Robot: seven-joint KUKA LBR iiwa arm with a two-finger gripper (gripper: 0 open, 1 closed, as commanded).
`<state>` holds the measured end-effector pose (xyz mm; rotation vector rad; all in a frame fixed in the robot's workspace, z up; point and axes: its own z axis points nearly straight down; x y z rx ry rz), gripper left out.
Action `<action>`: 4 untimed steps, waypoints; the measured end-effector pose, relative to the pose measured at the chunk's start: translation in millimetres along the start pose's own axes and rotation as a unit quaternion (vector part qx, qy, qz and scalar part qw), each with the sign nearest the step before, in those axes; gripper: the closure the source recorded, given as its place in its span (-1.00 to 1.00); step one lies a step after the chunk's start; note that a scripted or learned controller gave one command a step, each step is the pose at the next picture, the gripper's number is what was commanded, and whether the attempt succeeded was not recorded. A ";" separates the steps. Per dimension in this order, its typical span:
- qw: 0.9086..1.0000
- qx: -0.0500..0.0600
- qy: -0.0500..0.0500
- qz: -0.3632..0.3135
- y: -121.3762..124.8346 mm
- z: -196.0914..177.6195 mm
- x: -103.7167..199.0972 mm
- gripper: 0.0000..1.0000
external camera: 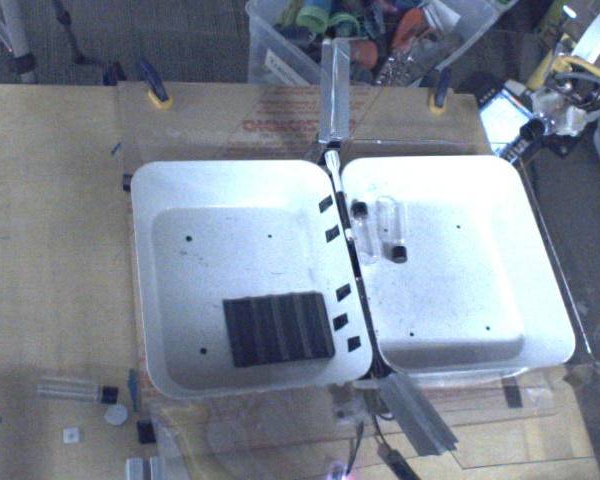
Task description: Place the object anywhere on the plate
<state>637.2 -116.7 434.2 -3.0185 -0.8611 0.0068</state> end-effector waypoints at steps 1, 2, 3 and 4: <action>0.984 -0.002 0.002 0.176 68.3 21.2 -31.7 1.00; 0.984 -0.002 0.003 0.176 33.3 11.7 1.0 1.00; 0.999 0.000 0.001 0.036 68.3 -0.4 -54.1 1.00; 0.965 -0.004 0.001 -0.263 98.9 -0.9 -42.0 1.00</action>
